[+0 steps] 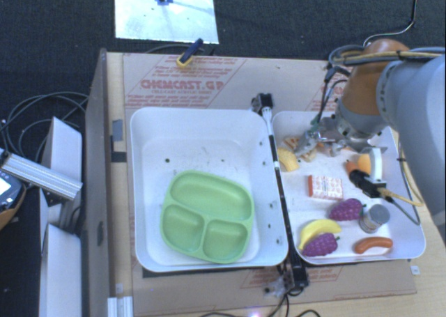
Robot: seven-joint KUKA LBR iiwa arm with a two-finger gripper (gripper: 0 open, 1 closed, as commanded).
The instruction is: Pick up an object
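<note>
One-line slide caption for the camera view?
KUKA gripper low over the right bin of toy food; green divided plate in the left bin.

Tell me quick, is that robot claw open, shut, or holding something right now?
Gripper: low over the far end of the right bin, near a small tan item; open or shut cannot be told, and no hold shows.

Left bin [143, 190]: far half bare and open to reach; near half taken up by a green divided plate [207, 216].
Right bin [411, 242]: crowded. Far part occupied by the arm and gripper [315, 143]. Middle holds a red-and-white box [325, 187]; near part packed with banana [319, 228], two grape bunches [346, 208], can [375, 217] and sausage [373, 244], leaving narrow gaps between them.
</note>
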